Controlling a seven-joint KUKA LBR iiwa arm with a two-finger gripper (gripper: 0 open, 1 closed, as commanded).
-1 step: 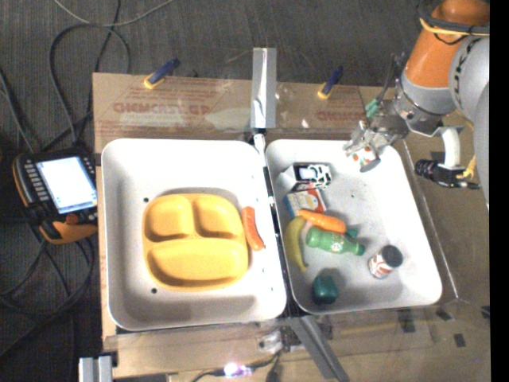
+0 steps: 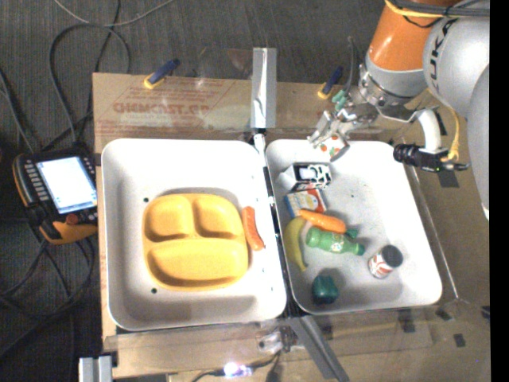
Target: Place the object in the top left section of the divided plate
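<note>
While the pincer clamps a small carton, the divided plate lies well apart.

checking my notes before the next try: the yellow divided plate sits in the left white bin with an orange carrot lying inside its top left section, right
Not quite. In the camera view the yellow divided plate does sit in the left white bin, but the orange carrot lies beside the plate's right edge, on the bin floor, not inside its top left section.
</note>
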